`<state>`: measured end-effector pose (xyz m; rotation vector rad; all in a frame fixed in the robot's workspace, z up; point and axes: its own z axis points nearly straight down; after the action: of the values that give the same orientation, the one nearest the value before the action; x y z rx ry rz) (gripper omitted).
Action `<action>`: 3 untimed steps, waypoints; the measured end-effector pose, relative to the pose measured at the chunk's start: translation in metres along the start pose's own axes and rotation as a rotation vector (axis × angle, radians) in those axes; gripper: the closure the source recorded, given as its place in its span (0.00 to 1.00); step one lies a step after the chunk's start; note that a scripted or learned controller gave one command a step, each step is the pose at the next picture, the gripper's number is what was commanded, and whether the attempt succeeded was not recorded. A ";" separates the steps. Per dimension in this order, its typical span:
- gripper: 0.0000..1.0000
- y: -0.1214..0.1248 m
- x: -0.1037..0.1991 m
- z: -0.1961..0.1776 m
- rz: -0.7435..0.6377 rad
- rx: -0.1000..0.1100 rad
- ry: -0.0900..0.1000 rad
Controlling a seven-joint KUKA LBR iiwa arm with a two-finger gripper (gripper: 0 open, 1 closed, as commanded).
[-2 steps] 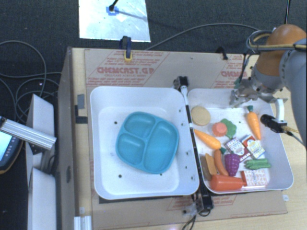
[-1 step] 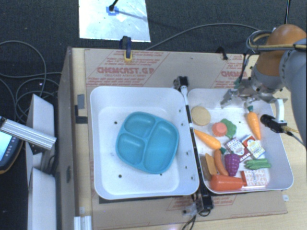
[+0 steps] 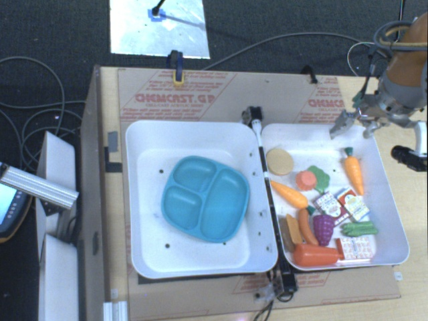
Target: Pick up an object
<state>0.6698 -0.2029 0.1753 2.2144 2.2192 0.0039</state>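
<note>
Nearest the lens, at the six o'clock rim of the right bin, lies a red pepper beside a small printed carton, and these begin a crowded heap of toy food. Working toward twelve o'clock there are a green pea pod, a bunch of purple grapes, two more cartons and, an orange sausage-like piece, a long carrot, a strawberry-like red piece with green leaves, a tan round biscuit, and a second carrot standing apart at about two o'clock in the bin. That lone carrot looks the easiest pick: it is probably light, stiff plastic, smooth and a little slippery, so the grip should close across its thicker middle rather than the tapering tip. Nothing here seems fragile. The left bin carries a blue divided plate at its centre, its compartments bare. The gripper hovers at the bin's one o'clock corner, just above the rim, its two fingers spread apart and holding nothing, with the lone carrot close by at its six o'clock.
</note>
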 end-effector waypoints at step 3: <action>0.00 -0.063 0.077 0.078 -0.002 0.007 0.004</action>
<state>0.6066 -0.1265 0.0968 2.2172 2.2269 0.0001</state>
